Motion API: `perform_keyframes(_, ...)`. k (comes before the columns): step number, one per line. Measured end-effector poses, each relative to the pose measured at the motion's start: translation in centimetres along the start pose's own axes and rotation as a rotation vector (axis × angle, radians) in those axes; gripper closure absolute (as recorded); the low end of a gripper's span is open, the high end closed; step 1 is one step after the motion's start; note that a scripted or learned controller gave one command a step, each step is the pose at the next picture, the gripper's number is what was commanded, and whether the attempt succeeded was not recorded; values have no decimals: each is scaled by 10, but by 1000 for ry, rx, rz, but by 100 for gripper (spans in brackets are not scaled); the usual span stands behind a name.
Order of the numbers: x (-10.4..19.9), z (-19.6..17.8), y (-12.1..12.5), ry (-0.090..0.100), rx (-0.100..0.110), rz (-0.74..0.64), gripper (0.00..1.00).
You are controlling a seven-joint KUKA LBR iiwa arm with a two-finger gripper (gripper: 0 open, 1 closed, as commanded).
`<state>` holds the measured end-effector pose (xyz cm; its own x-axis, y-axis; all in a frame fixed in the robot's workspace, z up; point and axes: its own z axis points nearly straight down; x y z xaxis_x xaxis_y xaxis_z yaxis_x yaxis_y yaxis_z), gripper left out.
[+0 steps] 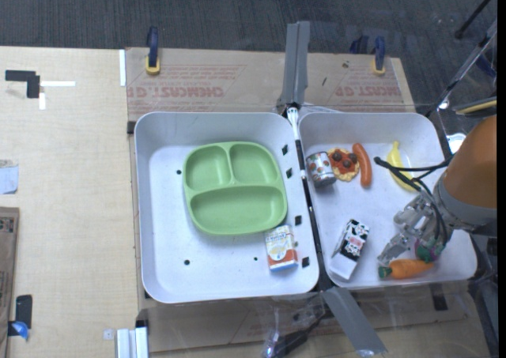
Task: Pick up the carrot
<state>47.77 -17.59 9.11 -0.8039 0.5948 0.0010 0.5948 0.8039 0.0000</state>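
camera view: single fixed unit above the surface (63, 190) | facing: downward at a slant | range: moderate, both white bins framed whole, left bin (158, 269) and right bin (443, 139) | arm (474, 182) enters from frame right

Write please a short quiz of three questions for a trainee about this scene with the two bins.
1. True or false: the carrot lies in the right bin.
2. What lies in the left bin beside the green divided plate?
A. a small carton
B. a banana
C. a can
3. Fill in: the gripper is just ____ the carrot in the picture.

Key
1. True.
2. A, the small carton.
3. Above; no grasp on the carrot is visible.
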Motion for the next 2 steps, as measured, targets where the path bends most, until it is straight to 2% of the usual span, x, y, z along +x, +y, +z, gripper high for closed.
perform_keyframes(1, -1, -9, 1, -1, -1, 2, 100)
perform_keyframes(2, 18, -100, 26, -3, -1, -40, 100)
